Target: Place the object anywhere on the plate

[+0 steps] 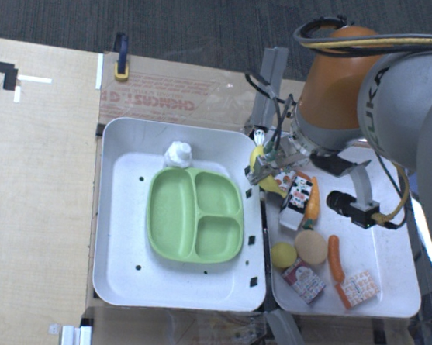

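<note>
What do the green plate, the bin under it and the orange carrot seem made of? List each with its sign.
Green three-compartment plate: probably moulded plastic, with a smooth, even colour and a soft sheen along rounded rims.
Left shallow white bin: likely thin plastic or coated sheet, matte white with rounded corners.
Small orange carrot: probably a plastic toy, uniformly coloured and glossy, though the view leaves that open.

The plate [195,216] is a pale green tray with three compartments, lying flat near the middle of the left white bin [113,218]. A small crumpled white object [178,153] rests on the bin floor, just beside the plate's far edge.
</note>
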Available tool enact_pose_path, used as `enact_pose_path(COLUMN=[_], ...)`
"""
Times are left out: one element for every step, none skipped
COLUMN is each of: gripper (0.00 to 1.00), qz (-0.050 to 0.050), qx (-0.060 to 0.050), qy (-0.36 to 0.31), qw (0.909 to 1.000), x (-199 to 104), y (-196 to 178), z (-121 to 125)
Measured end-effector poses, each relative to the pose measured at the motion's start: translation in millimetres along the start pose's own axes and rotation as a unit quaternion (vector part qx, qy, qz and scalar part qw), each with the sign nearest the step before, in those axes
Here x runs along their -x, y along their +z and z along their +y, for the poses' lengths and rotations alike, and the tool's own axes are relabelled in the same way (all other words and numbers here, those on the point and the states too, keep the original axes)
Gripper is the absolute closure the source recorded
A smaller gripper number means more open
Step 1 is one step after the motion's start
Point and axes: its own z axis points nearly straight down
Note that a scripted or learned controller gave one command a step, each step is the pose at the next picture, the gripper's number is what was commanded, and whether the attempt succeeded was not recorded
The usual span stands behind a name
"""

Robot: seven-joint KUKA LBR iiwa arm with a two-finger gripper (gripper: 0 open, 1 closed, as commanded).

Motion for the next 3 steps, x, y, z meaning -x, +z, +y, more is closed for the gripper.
enact_pose_path(gripper=[1.0,1.0,1.0], qz=[0.0,-0.002,-0.002], qx=[0.003,0.005,0.004], qy=[-0.101,-0.258,-0.266], qw=[0.9949,0.9662,0.964], x=[1,10,-62], y=[5,4,4], z=[-5,32,16])
